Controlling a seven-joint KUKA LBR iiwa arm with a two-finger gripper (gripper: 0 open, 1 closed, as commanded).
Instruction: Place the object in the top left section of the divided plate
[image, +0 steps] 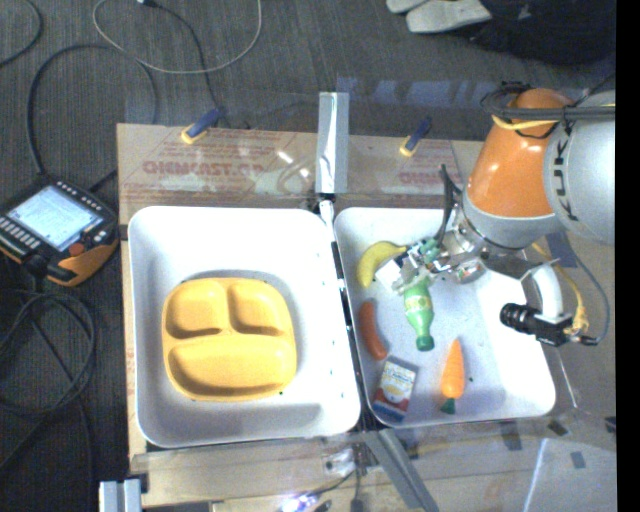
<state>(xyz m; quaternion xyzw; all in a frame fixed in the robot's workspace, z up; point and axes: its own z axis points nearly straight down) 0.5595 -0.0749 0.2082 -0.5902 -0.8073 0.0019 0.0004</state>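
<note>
**Claw low over the green bottle in the right bin**

Taking the green bottle (419, 312) as the landmark: nearest the camera, below it and at the front of the right bin (500, 395), lie a small carton (395, 386) and, to the carton's right, an orange carrot (453, 372) with its green end toward the front rim. A reddish sausage (373, 329) lies just left of the bottle, close to the wall between the bins.

The bottle itself lies with its green cap toward the front. At its upper end sits the claw (428, 258), touching or very nearly touching it; whether the fingers are spread or closed, or grip anything, cannot be told from this slant. A yellow banana (376, 259) curves just up and left of the bottle.

Well left of the bottle, in the left bin (150, 250), rests the yellow divided plate (231, 336); its three sections are bare.

Beyond the bottle, up and right, rises the arm (520, 170) with its orange band.
</note>
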